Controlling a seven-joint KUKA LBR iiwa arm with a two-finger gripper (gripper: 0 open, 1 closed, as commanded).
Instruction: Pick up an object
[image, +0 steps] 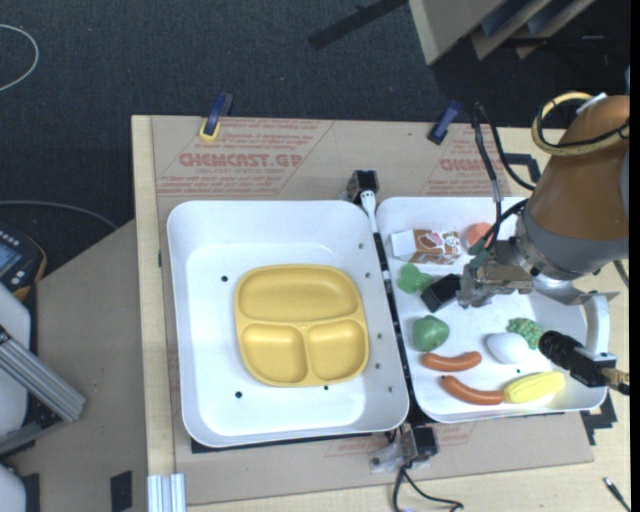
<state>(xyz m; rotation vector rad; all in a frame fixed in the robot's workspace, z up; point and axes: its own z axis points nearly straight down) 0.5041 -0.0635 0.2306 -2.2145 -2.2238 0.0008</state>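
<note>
Jaws (452, 290) hang low in your right bin (570, 400) just beside the green pepper (414, 277), their spread impossible to tell, probably lined up there because that toy sits clear of the sausages (452, 361).

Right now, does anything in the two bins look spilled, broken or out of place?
Nothing stands out. The yellow divided tray sits flat in the left bin, slightly turned. Toy foods, including two sausages and a corn cob, lie loosely scattered inside the right bin, none over its rim.
</note>
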